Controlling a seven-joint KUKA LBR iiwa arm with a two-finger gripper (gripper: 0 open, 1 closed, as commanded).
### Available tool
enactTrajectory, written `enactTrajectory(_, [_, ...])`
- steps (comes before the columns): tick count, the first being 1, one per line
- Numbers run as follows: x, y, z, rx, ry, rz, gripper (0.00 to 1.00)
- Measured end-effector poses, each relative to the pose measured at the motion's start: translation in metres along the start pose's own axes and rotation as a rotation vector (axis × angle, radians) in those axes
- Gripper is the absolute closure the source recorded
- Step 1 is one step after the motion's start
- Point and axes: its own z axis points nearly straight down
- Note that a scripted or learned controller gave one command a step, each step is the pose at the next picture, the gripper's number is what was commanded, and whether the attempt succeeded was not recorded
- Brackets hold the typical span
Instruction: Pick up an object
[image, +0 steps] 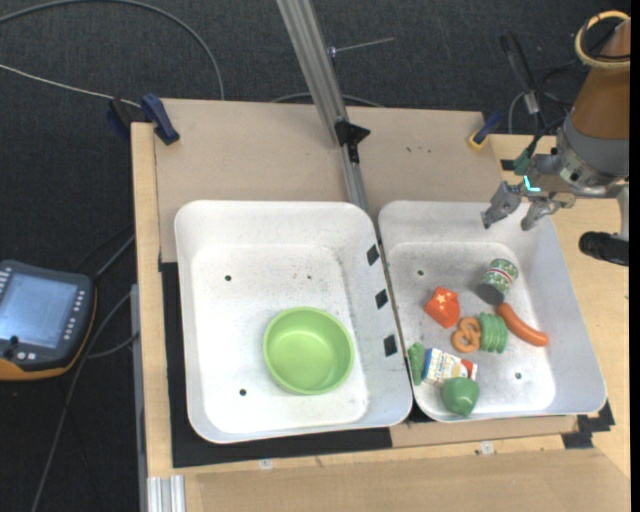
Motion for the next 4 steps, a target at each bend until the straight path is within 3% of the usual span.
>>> enactTrajectory(1, [0.0, 0.0, 0.0, 0.0, 0.0, 0.0, 0.0])
enactTrajectory(3, [-0.004, -0.004, 0.09, 0.004, 0.001, 0.0, 0.0])
enactTrajectory(4, [-0.003, -0.004, 0.115, 0.002, 0.0, 0.0, 0.0])
